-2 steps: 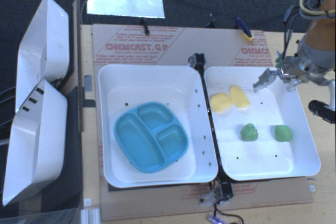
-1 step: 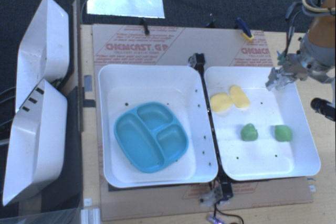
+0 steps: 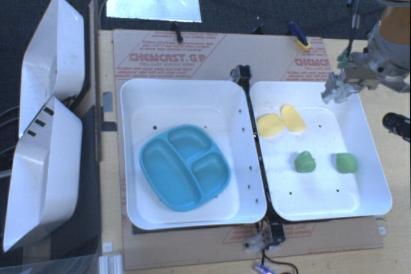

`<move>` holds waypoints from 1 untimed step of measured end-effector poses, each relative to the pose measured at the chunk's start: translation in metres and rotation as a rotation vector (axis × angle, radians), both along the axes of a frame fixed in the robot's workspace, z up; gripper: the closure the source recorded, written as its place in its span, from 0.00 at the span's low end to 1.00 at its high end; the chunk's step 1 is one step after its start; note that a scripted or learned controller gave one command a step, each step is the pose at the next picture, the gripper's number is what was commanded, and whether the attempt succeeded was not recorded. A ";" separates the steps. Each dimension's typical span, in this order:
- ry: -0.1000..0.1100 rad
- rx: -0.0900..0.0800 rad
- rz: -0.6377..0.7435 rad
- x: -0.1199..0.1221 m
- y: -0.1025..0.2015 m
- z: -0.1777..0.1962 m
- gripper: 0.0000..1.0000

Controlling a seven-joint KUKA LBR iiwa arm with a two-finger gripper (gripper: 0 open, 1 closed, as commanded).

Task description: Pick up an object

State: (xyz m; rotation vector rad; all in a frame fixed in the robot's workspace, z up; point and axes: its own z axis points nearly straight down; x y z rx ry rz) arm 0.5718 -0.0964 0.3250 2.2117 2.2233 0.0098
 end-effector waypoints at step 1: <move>-0.002 -0.001 -0.004 0.003 -0.006 0.100 1.00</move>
